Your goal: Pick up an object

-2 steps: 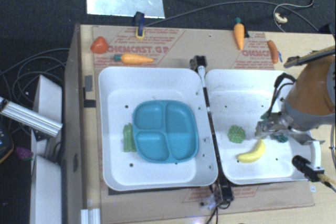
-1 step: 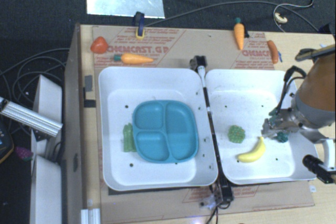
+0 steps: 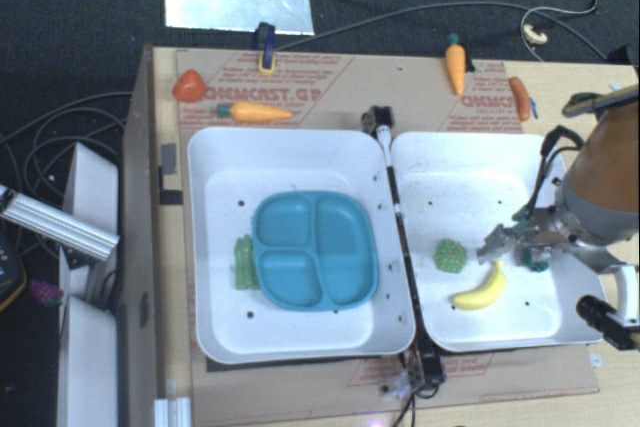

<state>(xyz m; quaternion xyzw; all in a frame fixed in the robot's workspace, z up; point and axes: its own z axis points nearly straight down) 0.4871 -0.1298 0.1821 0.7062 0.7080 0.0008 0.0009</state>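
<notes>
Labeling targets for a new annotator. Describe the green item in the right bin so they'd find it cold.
Start at the right white bin, the one the gripper is in. Near its left side lies a small, bumpy green broccoli, just above and left of the yellow banana. It is round and knobbly, not smooth and curved like the banana, and is the sole green item in that bin.

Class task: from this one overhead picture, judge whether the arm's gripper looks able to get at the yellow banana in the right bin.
Probably yes. The banana lies bare on the right bin's floor, just below the gripper, apart from the green piece.
</notes>
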